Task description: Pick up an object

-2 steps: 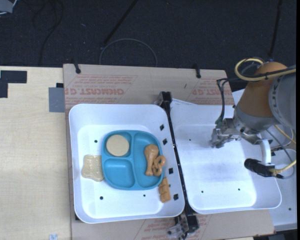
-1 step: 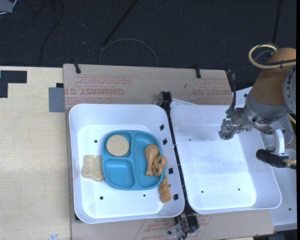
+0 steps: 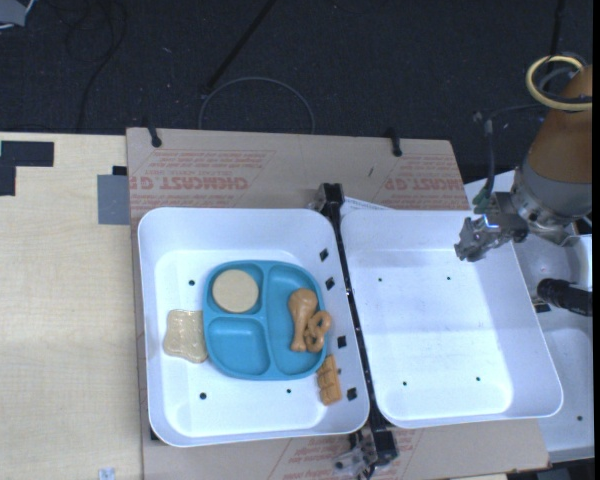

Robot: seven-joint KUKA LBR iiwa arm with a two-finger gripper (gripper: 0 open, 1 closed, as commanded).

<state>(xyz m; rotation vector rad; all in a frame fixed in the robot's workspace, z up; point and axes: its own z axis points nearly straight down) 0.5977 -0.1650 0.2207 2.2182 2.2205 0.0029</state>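
A blue divided plate (image 3: 242, 353) lies in the left white bin (image 3: 170, 240). In its top compartment sits a round beige cookie (image 3: 235, 290), and a tan pretzel-like piece (image 3: 308, 320) lies in its right compartment. A pale bread-like piece (image 3: 186, 335) rests on the bin floor against the plate's left edge. A small orange-brown piece (image 3: 329, 381) lies by the plate's lower right corner. My gripper (image 3: 475, 240) hangs over the upper right edge of the right bin (image 3: 450, 318), far from all these objects.
A black divider (image 3: 345, 308) with clips runs between the two bins. Brown cardboard (image 3: 280, 168) lies under the bins. Light wooden bench top (image 3: 50, 318) spreads to the left. Cables and grey arm parts (image 3: 565, 293) crowd the right side.
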